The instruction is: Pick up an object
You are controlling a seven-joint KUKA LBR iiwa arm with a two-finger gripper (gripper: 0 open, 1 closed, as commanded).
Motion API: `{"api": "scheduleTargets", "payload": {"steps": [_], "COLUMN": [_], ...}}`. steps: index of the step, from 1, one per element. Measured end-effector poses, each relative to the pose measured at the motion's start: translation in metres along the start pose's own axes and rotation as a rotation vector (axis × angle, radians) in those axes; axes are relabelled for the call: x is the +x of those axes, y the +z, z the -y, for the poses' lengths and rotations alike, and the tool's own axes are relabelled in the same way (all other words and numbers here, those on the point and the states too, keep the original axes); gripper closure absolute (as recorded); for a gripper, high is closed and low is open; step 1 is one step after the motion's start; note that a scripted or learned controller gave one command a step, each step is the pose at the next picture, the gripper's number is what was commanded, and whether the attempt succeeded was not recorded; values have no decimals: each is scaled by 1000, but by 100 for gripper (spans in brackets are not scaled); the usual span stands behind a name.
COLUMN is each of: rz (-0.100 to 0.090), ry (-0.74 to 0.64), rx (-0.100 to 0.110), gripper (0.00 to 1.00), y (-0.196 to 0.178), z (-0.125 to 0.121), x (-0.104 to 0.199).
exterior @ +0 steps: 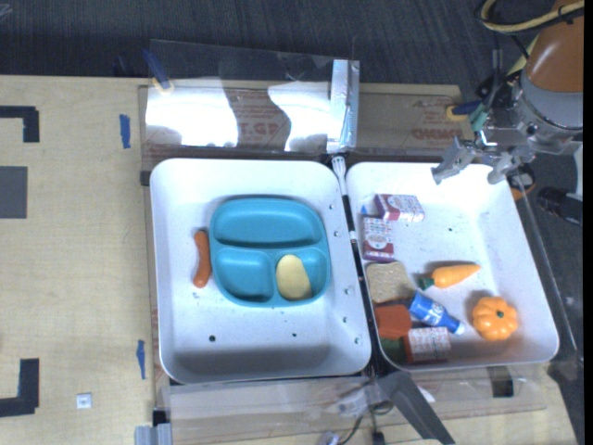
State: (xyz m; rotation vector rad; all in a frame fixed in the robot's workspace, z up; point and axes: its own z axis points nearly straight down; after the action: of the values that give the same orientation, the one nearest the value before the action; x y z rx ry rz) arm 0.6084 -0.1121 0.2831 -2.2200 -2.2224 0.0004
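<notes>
My gripper (477, 167) hangs over the far right corner of the right bin (528, 239), fingers spread open with nothing between them. Below it in that bin lie a small milk carton (399, 208), a red-and-white packet (377, 237), a slice of brown bread (389, 281), a carrot (448, 274), a small orange pumpkin (494, 316), a blue-and-white bottle (435, 312), a red block (392, 321) and a labelled can (426, 343). All of these lie apart from the gripper.
The left bin (176, 323) holds a blue divided plate (269, 248) with a yellow lemon-like item (293, 275) in its lower right compartment, and an orange sausage (200, 257) beside the plate. A clear plastic panel (250, 109) stands behind the bins.
</notes>
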Motion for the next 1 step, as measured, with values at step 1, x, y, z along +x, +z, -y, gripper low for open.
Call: {"api": "scheduleTargets", "payload": {"steps": [1], "rz": [-1], "ry": [53], "rx": [7], "gripper": [0], "y": [92], "z": [40], "x": [20]}}
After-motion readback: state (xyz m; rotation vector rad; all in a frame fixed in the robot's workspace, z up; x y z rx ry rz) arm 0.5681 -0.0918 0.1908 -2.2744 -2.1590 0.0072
